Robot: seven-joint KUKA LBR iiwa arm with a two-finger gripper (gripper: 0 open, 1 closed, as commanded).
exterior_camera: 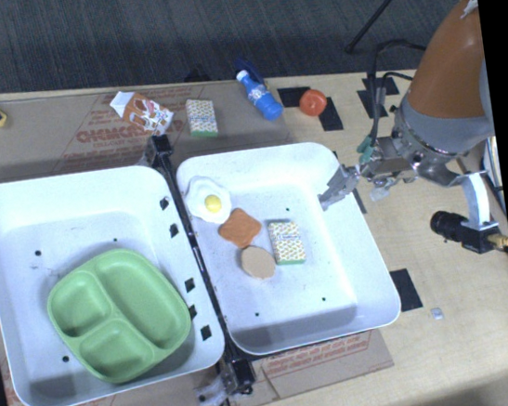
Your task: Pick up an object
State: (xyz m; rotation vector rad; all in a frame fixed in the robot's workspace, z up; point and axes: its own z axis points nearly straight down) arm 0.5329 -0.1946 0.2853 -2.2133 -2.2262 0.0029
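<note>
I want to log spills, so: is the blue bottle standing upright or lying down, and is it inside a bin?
Lying down, outside both bins. The blue bottle rests on its side on the bench, behind the right bin.

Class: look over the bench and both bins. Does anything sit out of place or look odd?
Yes. A blue bottle lies on its side on the bench behind the right bin, beside a snack packet, a patterned sponge and an orange ball, all outside the bins.
</note>
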